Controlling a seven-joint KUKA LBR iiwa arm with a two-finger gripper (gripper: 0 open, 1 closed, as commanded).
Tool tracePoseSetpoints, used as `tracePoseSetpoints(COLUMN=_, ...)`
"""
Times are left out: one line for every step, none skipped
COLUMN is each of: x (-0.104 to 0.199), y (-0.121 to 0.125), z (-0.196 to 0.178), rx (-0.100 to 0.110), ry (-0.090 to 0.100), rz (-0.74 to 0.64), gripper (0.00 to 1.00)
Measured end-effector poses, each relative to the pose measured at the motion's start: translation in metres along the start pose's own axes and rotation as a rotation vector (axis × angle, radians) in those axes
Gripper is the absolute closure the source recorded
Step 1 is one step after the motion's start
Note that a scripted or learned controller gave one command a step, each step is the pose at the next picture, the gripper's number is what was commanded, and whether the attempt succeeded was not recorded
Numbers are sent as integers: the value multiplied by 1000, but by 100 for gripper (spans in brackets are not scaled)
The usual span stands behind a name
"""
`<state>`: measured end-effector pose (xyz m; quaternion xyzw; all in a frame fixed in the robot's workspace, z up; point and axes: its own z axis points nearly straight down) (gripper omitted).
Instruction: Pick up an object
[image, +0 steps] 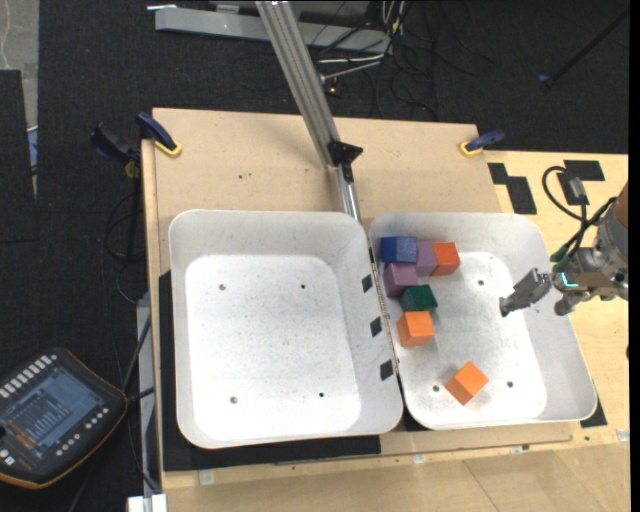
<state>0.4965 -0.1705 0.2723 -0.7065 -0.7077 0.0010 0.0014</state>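
Observation:
Several small blocks lie in the right bin (560, 375). Along its left wall sit a blue cube (397, 250), two purple blocks (404, 275), an orange block (446, 257), a green block (418, 298) and an orange cube (416, 327). Another orange cube (466, 383) lies alone near the front. My gripper (543, 297) hangs over the bin's right side, well right of all the blocks. It is open, with only white bin floor showing between its dark fingers (521, 295).
The left bin (190, 300) lies beside the right one. A metal pole (305, 85) slants in from the top to the bins' shared edge. Clamps (160, 135) hold the wooden board. A teach pendant (50, 415) lies at the lower left.

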Motion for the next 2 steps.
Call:
tracePoseSetpoints(x=0, y=1, z=-2, rx=-4, ry=-1, rz=1, gripper=0)
tracePoseSetpoints(x=-6, y=2, z=43, rx=1, ry=0, rz=3, gripper=0)
